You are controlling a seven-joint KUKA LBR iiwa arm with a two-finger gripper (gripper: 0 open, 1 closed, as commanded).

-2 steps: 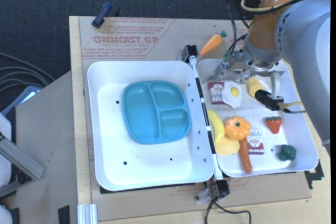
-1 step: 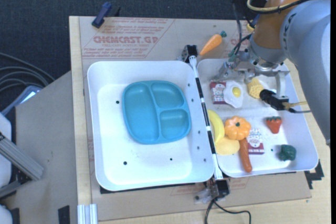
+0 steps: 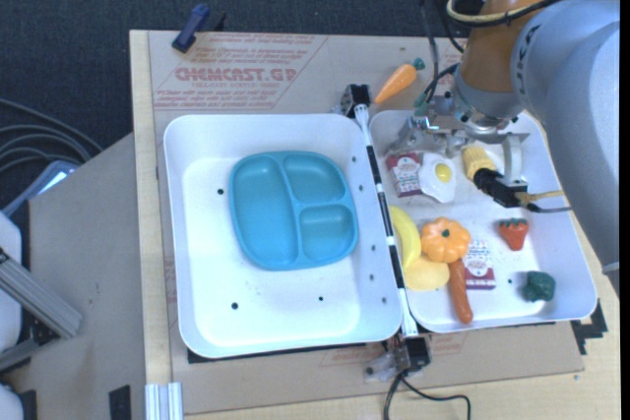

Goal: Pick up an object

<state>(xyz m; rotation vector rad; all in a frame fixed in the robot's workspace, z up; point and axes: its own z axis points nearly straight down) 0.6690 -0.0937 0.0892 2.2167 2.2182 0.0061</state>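
The right bin [image 3: 576,295] holds several toy foods. Among them are a fried egg [image 3: 439,178], a red-and-white packet [image 3: 406,173], a banana [image 3: 405,233], an orange pumpkin [image 3: 445,240], a strawberry [image 3: 513,233] and a green broccoli piece [image 3: 538,285]. My gripper [image 3: 471,139] hangs low over the far end of this bin, under the orange wrist band. Right beneath it lies a small yellow piece [image 3: 478,158], partly hidden by the gripper. The egg sits just to the gripper's near left.
The left bin [image 3: 197,290] holds a blue divided plate [image 3: 293,209]. A toy carrot [image 3: 396,83] lies on the cardboard beyond the bins. A blue clip [image 3: 190,28] sits at the bench's far left corner. An orange sausage [image 3: 460,291] and a second packet [image 3: 478,263] lie near the right bin's front.
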